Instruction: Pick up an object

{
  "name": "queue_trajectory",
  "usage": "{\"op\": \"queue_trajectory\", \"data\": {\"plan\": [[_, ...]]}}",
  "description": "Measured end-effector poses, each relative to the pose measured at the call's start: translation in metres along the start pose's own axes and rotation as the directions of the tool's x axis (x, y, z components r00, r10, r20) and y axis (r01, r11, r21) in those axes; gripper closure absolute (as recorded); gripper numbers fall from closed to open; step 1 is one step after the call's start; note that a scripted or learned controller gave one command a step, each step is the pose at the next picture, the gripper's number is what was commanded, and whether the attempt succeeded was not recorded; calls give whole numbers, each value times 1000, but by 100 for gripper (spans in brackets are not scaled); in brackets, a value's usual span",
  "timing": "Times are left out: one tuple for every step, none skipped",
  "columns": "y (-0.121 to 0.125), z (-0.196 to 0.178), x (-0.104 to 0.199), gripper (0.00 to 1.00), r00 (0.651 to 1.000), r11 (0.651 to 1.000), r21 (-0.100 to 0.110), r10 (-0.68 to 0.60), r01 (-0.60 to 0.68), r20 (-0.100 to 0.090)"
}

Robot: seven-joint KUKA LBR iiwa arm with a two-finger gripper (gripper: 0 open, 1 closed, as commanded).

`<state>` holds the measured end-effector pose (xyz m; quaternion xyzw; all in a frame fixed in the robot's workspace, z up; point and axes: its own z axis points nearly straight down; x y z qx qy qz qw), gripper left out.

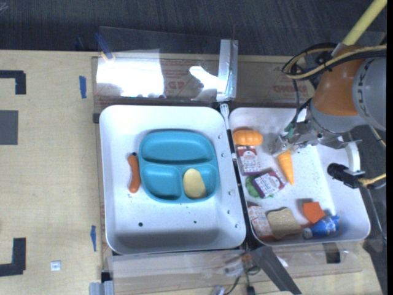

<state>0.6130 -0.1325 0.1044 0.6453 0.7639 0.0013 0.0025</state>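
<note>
Arm: grey metal body with a glossy orange band above the wrist, entering from 3 o'clock over the right bin; black and yellow cables loop around it.
Gripper: sits low over the upper part of the right bin, at about 2 o'clock of the frame. Whether it is spread or closed cannot be told; nothing is visibly clamped in it.
Right bin: shallow, white, smooth plastic with rounded corners.
Carrot: tapered orange cone, matte, lying just below the gripper, pointed end toward 6 o'clock. Whether it touches the gripper cannot be told.
Orange bun-shaped item: rounded, smooth, at 11 o'clock in the right bin, near the divider.
Printed packet: flat, red and white, directly under the bun-shaped item.
Dark packet: crinkled wrapper, purple and green, near the bin's centre.
Bread slice: tan, porous, squarish, at 6 o'clock in the right bin.
Orange block: small, angular, at 5 o'clock.
Blue item: rounded, glossy, just beside the orange block.
Left bin: white, speckled floor.
Blue tray: smooth, compartmented plastic, central in the left bin.
Yellow oval item: egg-like, resting in the tray's 4 o'clock compartment.
Orange sausage-shaped item: slim, curved, just beside the tray at 9 o'clock.
</note>
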Motion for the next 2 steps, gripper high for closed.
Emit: {"op": "queue_trajectory", "data": {"plan": [[18, -82, 54, 100, 991, 991, 1, 133, -133, -1], [18, -90, 54, 100, 991, 991, 1, 132, -132, -1]]}}
